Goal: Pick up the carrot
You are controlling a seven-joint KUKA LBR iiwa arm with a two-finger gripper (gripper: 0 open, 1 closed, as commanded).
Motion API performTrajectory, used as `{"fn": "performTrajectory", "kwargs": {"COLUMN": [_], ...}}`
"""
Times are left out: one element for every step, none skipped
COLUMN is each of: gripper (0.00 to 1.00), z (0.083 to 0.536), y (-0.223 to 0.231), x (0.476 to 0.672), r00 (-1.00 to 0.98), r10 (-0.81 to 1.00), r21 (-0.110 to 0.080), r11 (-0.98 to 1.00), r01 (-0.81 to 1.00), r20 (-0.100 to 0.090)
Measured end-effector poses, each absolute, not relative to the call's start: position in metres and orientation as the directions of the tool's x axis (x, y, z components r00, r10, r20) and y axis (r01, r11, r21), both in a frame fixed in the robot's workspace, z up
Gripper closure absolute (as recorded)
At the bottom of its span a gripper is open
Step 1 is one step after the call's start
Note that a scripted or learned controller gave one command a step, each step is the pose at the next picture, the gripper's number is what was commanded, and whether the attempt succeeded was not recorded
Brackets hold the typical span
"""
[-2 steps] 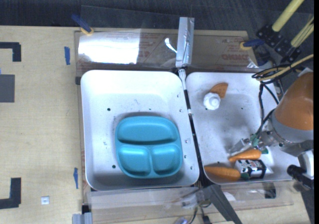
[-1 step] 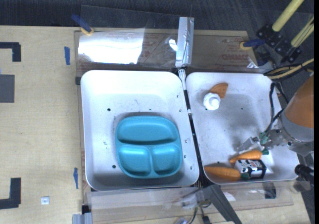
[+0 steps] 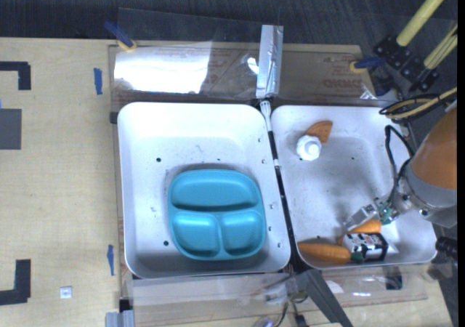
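Bins come first by size: I take the right bin (image 3: 341, 173) as my landmark, and the left bin (image 3: 145, 136) butts against its left wall, so a thing can be carried across with a short move. On the left bin's floor lies a blue divided tray (image 3: 216, 211), flat and open side up, probably waiting to receive things.

From my remote seat I see the arm (image 3: 436, 166) reach over the right bin's right wall, its wrist bent down toward the bin's near right corner. That posture suits a descent on the carrot, I judge.

Near the right bin's far wall sits a small orange wedge-shaped item (image 3: 320, 130), touching a small white bottle-like object (image 3: 309, 148) just in front of it; both are well apart from the work.

The carrot (image 3: 324, 251) lies flat against the right bin's near wall, left of the gripper (image 3: 369, 238). Its long axis runs roughly along that wall, the blunter end toward the left bin, the narrower end toward the gripper.

The gripper is low at the carrot's right end, with something orange close by it. Whether it is clenched or released I cannot tell.
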State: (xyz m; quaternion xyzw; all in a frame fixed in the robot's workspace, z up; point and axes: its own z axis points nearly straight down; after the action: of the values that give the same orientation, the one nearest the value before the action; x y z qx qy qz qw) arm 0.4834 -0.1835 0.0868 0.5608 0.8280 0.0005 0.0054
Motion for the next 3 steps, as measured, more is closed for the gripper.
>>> {"fn": "performTrajectory", "kwargs": {"gripper": [0.0,0.0,0.0], "z": [0.087,0.14,0.086], "y": [-0.158,-0.14,-0.106], "x": [0.483,0.48,0.498], "r00": [-0.111,0.166,0.386], "r10": [0.994,0.986,0.923], "r21": [0.008,-0.003,0.0], "r11": [0.111,-0.166,-0.386], "r01": [0.994,0.986,0.923], "r20": [-0.006,-0.001,-0.002]}}
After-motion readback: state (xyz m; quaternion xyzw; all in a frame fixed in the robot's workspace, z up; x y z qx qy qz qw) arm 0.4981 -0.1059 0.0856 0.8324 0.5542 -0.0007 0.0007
